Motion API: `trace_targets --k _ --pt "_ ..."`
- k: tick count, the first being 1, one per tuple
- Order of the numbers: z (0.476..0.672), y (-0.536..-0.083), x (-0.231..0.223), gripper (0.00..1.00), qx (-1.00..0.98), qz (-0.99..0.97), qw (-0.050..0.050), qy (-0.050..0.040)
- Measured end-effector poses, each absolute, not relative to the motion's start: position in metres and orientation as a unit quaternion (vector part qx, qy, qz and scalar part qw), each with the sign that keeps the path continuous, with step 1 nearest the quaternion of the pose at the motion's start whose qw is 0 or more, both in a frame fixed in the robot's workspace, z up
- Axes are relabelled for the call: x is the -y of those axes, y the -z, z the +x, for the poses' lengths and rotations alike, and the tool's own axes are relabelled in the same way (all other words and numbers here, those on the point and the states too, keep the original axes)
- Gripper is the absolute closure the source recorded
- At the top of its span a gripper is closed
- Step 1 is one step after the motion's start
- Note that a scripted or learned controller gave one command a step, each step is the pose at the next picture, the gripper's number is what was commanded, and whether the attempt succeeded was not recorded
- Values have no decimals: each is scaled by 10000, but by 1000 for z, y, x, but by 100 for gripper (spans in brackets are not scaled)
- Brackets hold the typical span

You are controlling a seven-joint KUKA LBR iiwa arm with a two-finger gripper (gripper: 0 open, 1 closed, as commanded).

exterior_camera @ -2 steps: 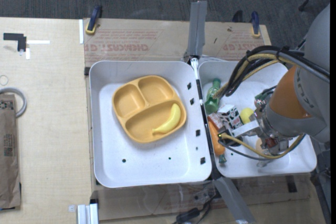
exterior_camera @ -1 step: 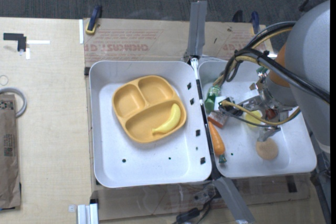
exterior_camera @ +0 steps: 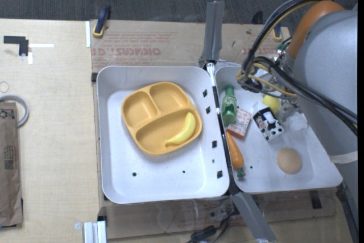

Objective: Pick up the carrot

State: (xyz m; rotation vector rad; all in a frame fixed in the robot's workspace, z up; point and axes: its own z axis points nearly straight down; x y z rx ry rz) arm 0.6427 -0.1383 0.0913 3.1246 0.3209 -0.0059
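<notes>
Carrot [exterior_camera: 235,153] lies in right bin [exterior_camera: 318,176] beside green bottle [exterior_camera: 228,105]

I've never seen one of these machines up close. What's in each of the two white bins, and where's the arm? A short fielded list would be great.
left bin: yellow divided plate with a banana in its large compartment
right bin: carrot lying by the left wall, green bottle, small red and white packet, black and white toy, yellow item, round tan ball
arm: reaching in over the right bin, well above the carrot
carrot status: lying free in the bin, not picked up
</notes>
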Motion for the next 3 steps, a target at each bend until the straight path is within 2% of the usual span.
trace_targets --k 1,2,3 --pt "536 -137 193 0 -1134 9935 -4 23" --pt "553 -249 214 0 -1018 9948 1 22" --pt "479 -139 222 0 -1318 9913 -11 28"
